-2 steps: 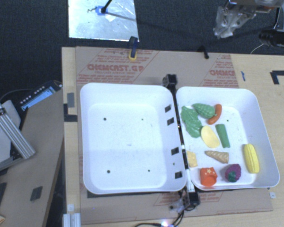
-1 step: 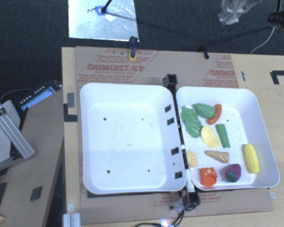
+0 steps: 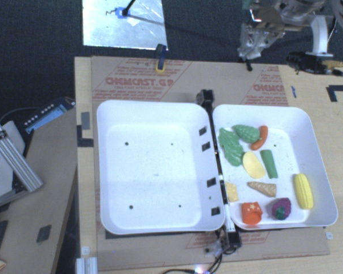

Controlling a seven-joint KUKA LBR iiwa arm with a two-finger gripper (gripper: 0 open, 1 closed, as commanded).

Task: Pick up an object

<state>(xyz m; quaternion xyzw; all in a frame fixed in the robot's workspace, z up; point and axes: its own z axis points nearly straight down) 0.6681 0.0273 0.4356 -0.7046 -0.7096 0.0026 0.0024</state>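
Gripper (image 3: 250,53), grip state unclear, hovers high; drop squarely onto the corn cob (image 3: 303,190) far below it.

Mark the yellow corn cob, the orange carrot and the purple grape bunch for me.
Yellow plastic corn cob (image 3: 303,190), camera view, mid-length of the cob.
Orange toy carrot (image 3: 260,137), camera view, middle of its body.
Purple toy grape bunch (image 3: 281,207), camera view, centre of the bunch.
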